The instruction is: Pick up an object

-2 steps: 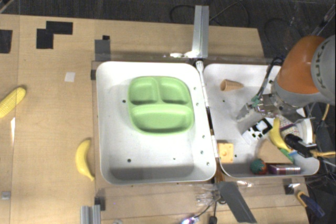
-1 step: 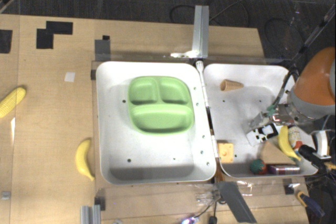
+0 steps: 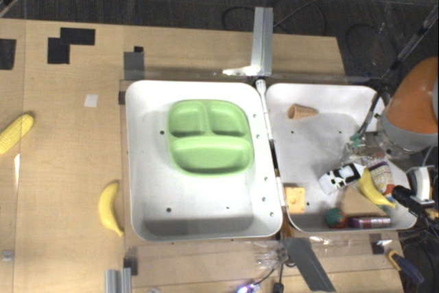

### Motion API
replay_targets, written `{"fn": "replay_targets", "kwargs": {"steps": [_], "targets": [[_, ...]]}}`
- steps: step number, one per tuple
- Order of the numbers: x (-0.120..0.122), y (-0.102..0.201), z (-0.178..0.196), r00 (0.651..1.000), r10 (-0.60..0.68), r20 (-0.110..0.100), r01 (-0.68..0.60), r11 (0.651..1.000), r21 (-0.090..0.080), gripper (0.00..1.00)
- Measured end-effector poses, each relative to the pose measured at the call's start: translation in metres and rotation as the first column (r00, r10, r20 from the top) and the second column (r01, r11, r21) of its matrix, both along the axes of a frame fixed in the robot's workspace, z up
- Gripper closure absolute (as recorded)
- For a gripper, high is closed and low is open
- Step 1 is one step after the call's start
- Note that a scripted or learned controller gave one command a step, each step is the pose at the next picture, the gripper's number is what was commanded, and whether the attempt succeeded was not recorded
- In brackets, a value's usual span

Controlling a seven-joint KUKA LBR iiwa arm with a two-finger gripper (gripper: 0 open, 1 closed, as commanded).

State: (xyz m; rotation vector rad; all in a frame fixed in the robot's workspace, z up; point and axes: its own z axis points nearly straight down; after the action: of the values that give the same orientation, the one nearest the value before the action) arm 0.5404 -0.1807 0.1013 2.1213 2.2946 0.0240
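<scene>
Green tray (image 3: 208, 136) in left bin (image 3: 140, 168); cone (image 3: 302, 111), banana (image 3: 374, 189) in right bin (image 3: 309, 154).

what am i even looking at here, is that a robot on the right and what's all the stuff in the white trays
Yes. The grey and orange shape at the right edge is a robot arm, seen from a single camera fixed above the bench and looking down at a slant. Its gripper hangs over the right bin; I cannot tell whether it holds anything.

Two shallow white bins sit side by side. The left bin holds a green divided plate. The right bin holds small toy-like items: an ice cream cone, a cheese wedge, a banana, a black and white item and a small green and red thing.

On the wooden bench left of the bins lie another banana and a corn cob.
</scene>
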Motion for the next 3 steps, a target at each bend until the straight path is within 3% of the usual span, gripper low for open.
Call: {"fn": "replay_targets", "kwargs": {"steps": [1, 2, 3], "targets": [[0.049, 0.048, 0.065, 0.999, 0.048, -0.017, -0.048, 0.999, 0.000, 1.00], [0.049, 0.048, 0.064, 0.999, 0.048, -0.018, -0.048, 0.999, 0.000, 0.00], [-0.039, 0.017, -0.012, 0.979, -0.205, -0.010, 0.205, 0.979, 0.002, 0.00]]}}
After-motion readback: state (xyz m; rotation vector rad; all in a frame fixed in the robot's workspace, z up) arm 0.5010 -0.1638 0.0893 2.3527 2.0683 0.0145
